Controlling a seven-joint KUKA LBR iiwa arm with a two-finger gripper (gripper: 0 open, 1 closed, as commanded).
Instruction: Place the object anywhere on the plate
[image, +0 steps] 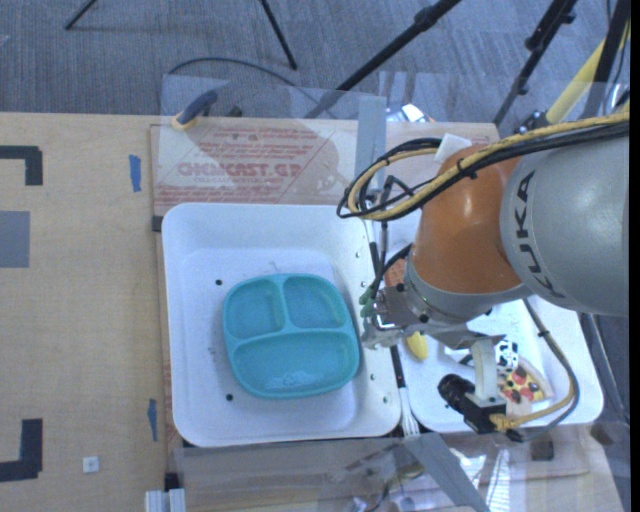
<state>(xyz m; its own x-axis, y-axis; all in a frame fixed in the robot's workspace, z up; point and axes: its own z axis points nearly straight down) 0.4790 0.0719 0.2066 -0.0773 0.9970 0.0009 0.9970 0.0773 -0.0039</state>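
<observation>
Pick stage, by judgement: nothing on plate (290, 335), arm (500, 230) low over right bin (585, 400). Gripper (385, 328) mostly hidden under wrist, near the wall between the bins. Cannot tell whether wide or narrow; nothing seen held.

Yellow piece (416, 347) just beside gripper on its view-right side, lying in right bin. Probably the object to move, not certain. Patterned item (522, 382), white with red and yellow dots, farther view-right of gripper in the same bin, apart from yellow piece. Plate teal, three compartments, flat in left bin (190, 250), view-left of gripper, just across the dividing wall.

Next move, as judged: close on yellow piece, lift clear of the bin walls, carry a short way view-left, lower over any compartment, release. Calls for enough height to clear both rims. Small and rounded by the look of it, so some risk of slipping out.

Writing: "KUKA" in dark letters on grey arm casing, up and view-right of gripper, last letter partly cut off. Red print on clear sheet (250, 165) beyond left bin, up and view-left of gripper; reads roughly "CHEMCAST GP", faint. Nothing legible on plate or bins.
</observation>
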